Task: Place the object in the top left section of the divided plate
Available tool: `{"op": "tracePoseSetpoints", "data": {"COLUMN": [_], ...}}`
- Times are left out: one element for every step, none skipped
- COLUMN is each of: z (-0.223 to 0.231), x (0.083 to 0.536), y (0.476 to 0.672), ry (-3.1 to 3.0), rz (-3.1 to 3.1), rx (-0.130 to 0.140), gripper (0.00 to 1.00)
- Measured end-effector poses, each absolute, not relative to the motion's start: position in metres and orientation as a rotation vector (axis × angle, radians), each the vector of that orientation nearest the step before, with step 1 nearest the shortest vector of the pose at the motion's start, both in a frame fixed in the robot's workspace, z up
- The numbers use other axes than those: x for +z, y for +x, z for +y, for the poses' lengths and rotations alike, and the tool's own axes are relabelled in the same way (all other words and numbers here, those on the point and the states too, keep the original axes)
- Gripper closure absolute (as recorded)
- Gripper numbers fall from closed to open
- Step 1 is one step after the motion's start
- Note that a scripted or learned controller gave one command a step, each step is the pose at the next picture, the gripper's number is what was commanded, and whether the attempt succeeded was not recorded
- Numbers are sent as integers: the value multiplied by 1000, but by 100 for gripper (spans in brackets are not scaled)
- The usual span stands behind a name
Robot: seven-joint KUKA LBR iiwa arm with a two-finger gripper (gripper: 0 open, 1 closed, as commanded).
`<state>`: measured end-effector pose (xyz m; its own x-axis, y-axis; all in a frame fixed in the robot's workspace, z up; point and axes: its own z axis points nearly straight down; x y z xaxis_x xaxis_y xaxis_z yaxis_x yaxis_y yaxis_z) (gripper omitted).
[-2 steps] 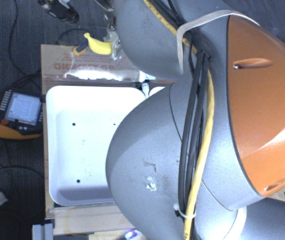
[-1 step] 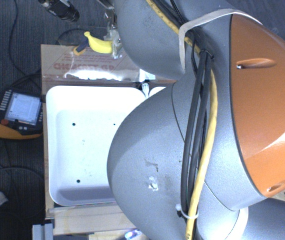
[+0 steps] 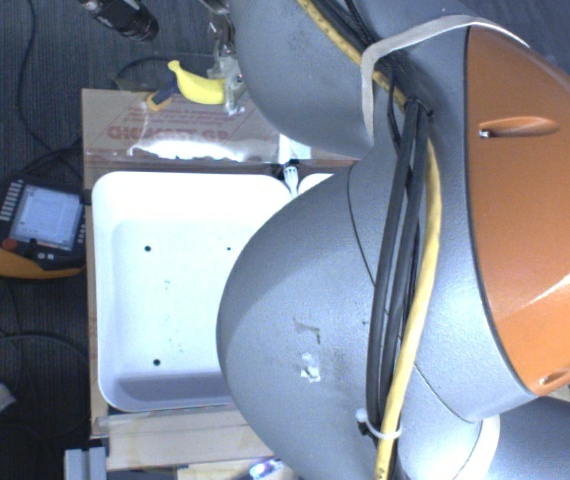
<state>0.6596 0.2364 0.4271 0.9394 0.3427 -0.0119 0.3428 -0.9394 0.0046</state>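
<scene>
The grey arm (image 3: pixel 295 368) fills the right and middle of the view, its rounded joints covering most of the bench. The orange band (image 3: pixel 525 218) shows at the far right. Black and yellow cables (image 3: pixel 405 268) run down the arm's side, and a white strap (image 3: pixel 405 43) holds them near the top. The gripper (image 3: pixel 227 73) shows as a small metal piece at the top, just left of the arm's upper joint and beyond the bin's far rim. Whether it is open or closed I cannot tell, because it is small and partly hidden by the arm. A yellow, banana-shaped object (image 3: pixel 197 86) sits right against the gripper's left side, above a brown cardboard sheet (image 3: pixel 125 128). I cannot tell whether the object is gripped or only beside the gripper. 1 white bin (image 3: pixel 135 298) lies open at the left, with 3 small dark dots on its floor and its right part covered by the arm. A sliver of white rim (image 3: pixel 313 180) shows past the bin's top right corner. To the bin's left, a handheld pendant (image 3: pixel 35 223) with a lit screen lies on the dark floor. A black device (image 3: pixel 120 10) is at the top left. A small grey item (image 3: pixel 0 398) lies at the lower left.
</scene>
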Motion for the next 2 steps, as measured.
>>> {"op": "tracePoseSetpoints", "data": {"z": [238,234], "x": [434,360], "y": [659,541], "ry": [3084,3090], "rz": [560,540], "rx": [-25,-8], "gripper": [100,100]}}
